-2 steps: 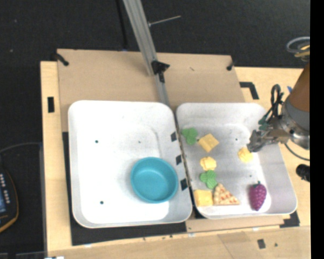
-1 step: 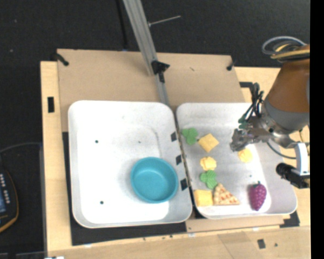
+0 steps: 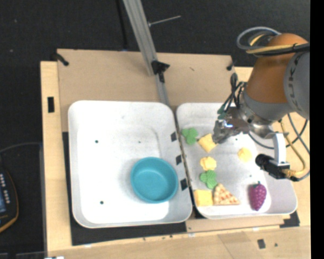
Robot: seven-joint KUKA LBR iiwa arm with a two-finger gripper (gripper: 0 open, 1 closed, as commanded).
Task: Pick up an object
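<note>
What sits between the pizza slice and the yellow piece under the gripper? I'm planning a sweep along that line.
In the camera view, between the pizza slice and the yellow piece lie a small yellow toy and a green toy.

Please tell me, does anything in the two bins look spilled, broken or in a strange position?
Nothing stands out. The blue bowl sits upright in the left bin. The toy foods, such as the pizza slice and purple grapes, lie loose but inside the right bin. The gripper hovers there.

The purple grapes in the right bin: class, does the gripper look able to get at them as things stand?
Probably yes. The purple grapes lie apart from the pizza slice, uncovered from above, and the gripper hangs over the same right bin.
</note>
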